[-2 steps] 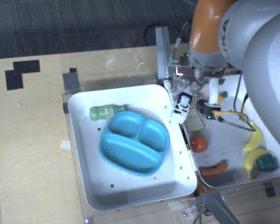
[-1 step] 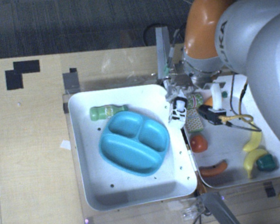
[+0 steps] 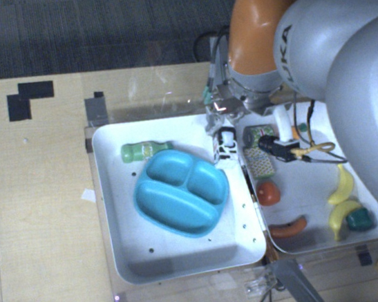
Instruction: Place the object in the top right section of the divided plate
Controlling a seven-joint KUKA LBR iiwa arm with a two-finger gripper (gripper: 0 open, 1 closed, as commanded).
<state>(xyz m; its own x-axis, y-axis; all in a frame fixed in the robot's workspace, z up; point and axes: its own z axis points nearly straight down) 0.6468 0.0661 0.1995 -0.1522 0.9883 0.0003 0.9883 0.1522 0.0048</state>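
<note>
Divided plate: blue, three sections, set askew near the middle of the left bin, closer to its right wall. Top right section bare.
Object to be placed: not identifiable; nothing was visibly carried.
Gripper: hung over the left bin's right edge, just beside the plate's upper right rim; spread or closed could not be told.
Green bottle: lying along the left bin's far edge, just beyond the plate.
Right bin: held a tomato, a sausage and bananas.
Handling note (judgement): if something is carried, a short shift left and toward the near edge should centre it over the target section; lower well inside the ridges before release, so it cannot roll into a neighbouring section.
Clearance: the shared bin walls stood directly below the wrist; open floor lay along the left bin's near and left edges
</note>
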